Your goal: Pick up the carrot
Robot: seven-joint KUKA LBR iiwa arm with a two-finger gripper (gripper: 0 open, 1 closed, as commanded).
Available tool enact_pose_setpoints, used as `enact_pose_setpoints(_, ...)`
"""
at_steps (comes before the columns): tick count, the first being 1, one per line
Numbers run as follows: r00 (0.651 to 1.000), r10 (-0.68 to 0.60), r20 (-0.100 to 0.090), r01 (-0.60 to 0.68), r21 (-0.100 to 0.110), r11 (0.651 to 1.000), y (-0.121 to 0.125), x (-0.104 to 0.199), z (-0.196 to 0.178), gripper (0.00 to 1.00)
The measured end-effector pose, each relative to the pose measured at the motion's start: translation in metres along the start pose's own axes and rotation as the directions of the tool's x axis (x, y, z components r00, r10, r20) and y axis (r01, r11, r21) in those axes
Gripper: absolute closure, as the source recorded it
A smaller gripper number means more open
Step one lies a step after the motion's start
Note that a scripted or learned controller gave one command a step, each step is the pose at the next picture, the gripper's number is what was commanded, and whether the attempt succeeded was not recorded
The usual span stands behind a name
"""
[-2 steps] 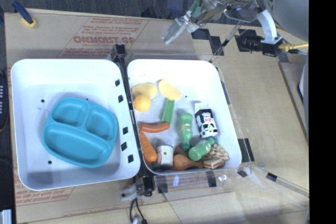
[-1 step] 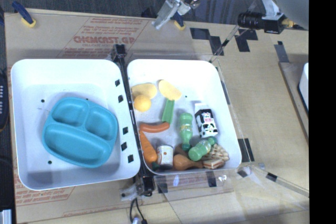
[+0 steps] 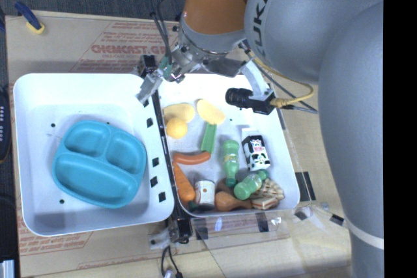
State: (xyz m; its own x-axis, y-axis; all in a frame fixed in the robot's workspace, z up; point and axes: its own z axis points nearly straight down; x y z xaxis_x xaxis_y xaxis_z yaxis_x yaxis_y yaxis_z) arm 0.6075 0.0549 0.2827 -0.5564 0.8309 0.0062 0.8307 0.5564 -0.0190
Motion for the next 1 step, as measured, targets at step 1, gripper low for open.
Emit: enact_pose_setpoints(1, 1.000, -0.007, 0.017, 0.007, -0.026, 1.000, -0.0410, -0.0339, -0.1091, 0.00)
